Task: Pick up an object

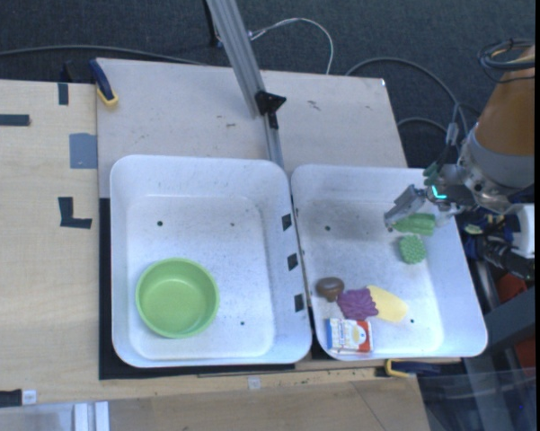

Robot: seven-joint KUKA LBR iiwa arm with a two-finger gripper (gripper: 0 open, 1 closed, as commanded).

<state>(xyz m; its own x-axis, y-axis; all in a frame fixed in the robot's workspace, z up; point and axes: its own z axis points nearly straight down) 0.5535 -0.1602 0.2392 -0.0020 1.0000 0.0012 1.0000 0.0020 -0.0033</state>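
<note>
Carton: small white and red-orange carton point(349, 336) lies at the near edge of the right bin point(449, 330), about 6 o'clock in that bin.
Purple object: a lumpy purple object point(357, 303) sits just above the carton, at 12 o'clock from it, touching the yellow object.
Yellow object: a smooth yellow piece point(389, 307) lies at 3 o'clock from the purple one.
Brown object: a small round brown item point(330, 287) rests at 10 o'clock from the purple one, near the bin's left wall.
Green ball: a bumpy green ball point(412, 250) lies at about 3 o'clock in the right bin, apart from the group below.
Green flat piece: a green oblong item point(416, 224) lies at 12 o'clock from the ball, directly under the gripper.
Gripper: the gripper point(410, 210) is at 2 o'clock in the right bin, low over the green flat piece; I cannot tell how wide its fingers stand, or if anything is between them.
Arm: grey with orange band point(510, 115), entering from 3 o'clock.
Left bin: the left bin point(198, 187) holds a green bowl point(176, 297) at 7 o'clock, upright.
</note>
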